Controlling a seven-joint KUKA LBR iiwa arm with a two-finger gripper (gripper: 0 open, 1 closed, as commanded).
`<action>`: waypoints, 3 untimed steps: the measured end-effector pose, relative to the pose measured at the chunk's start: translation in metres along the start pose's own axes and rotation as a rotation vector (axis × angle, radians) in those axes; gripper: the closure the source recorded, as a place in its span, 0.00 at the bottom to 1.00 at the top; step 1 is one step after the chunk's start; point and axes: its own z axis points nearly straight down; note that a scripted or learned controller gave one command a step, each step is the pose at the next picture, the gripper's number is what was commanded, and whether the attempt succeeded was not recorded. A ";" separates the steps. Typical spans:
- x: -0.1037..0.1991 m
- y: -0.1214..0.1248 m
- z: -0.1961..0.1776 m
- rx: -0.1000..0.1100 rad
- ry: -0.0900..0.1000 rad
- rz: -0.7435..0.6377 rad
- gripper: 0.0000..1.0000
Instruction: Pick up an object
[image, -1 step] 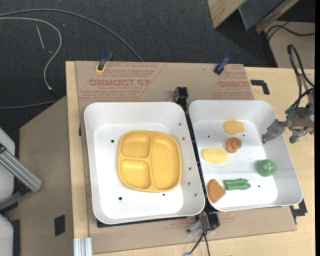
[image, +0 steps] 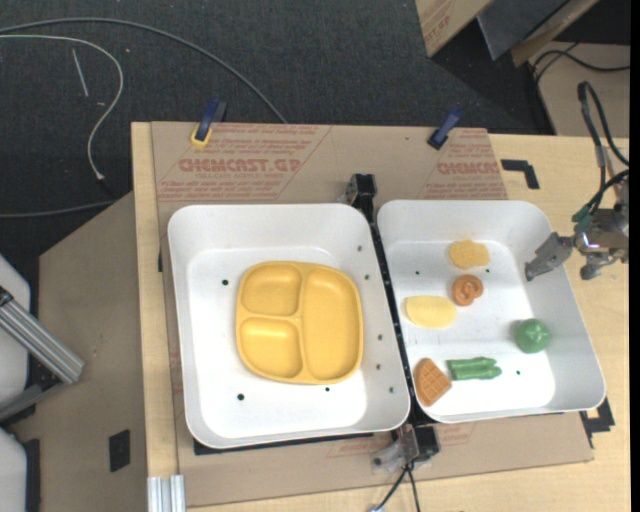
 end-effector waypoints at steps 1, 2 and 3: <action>0.004 0.001 0.059 0.001 0.001 0.000 0.00; 0.000 0.010 0.113 0.005 0.002 0.000 0.00; 0.001 0.009 0.166 0.006 0.003 0.000 0.00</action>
